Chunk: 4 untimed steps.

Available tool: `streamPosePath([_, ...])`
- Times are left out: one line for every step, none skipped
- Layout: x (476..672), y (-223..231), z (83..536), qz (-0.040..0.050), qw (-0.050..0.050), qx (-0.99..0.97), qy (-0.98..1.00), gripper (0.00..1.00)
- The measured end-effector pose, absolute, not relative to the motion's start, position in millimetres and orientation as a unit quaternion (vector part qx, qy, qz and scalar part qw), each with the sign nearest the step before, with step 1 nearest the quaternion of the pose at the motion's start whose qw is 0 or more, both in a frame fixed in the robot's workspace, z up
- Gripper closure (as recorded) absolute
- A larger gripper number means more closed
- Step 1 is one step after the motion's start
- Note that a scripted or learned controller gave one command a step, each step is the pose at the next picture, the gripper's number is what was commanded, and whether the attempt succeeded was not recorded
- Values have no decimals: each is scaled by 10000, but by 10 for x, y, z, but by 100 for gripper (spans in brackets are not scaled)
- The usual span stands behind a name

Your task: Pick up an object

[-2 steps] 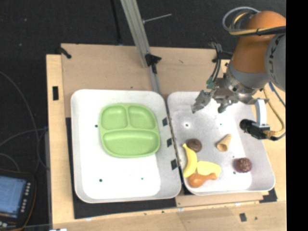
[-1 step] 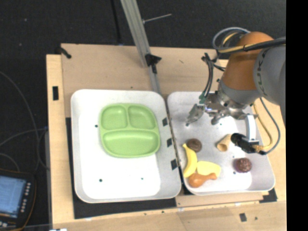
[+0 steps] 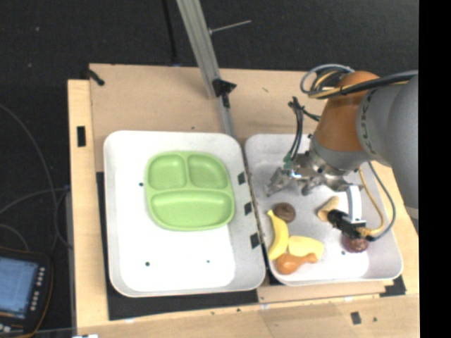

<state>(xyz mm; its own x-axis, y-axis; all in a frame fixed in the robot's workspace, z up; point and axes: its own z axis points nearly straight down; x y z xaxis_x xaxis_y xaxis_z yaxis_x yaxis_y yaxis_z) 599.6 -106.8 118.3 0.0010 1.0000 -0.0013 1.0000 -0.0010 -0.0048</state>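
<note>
The thick grey cylindrical robot arm [image 3: 394, 122] carries a glossy orange band [image 3: 340, 122] above its wrist, with looped grey and yellow cables [image 3: 325, 79] running alongside.

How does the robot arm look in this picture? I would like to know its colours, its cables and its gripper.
The arm is a thick, rounded grey body with an orange band above the wrist. Thin cables loop over the orange part, and a yellowish cable hangs below it. The gripper is a small grey metal assembly with dark parts.

Pincer [image 3: 310, 182] seemingly above right bin [image 3: 384, 270]
</note>
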Motion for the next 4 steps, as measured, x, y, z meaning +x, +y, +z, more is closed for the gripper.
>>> streamPosePath([6018,-1081,1336,-7,-16,-7099,-7043,100])
streamPosePath([5998,-1096,1780,-15,-24,-7094,-7048,100])
streamPosePath([6011,-1114,2303,-9,-24,-7063,-7079,100])
streamPosePath([6074,-697,2311,-10,-5,-7051,-7091,100])
